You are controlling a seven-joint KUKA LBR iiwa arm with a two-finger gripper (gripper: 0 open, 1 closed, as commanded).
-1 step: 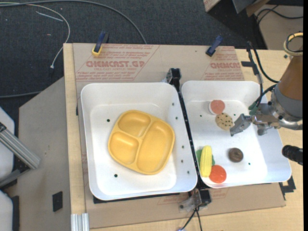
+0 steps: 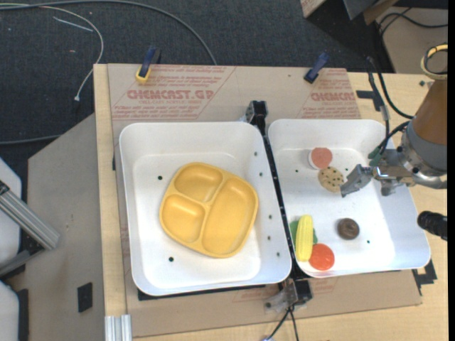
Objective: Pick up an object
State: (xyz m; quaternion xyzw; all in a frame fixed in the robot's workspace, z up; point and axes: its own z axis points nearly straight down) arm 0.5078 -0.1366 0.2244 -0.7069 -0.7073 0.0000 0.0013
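The jaws (image 2: 353,181) hang over the right bin (image 2: 398,251), just beside a speckled cookie (image 2: 330,179) (a flat tan disc below a pink round slice (image 2: 321,157)); whether they are apart or together I cannot tell. A descent could miss, since something so thin gives little edge to pinch and may simply slide.

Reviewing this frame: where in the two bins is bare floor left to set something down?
Left bin: bare strips around the yellow plate, widest at its far side. Right bin: free between the corn and the brown piece, and along the near right wall. Crowded around the cookie, pink disc and end effector.
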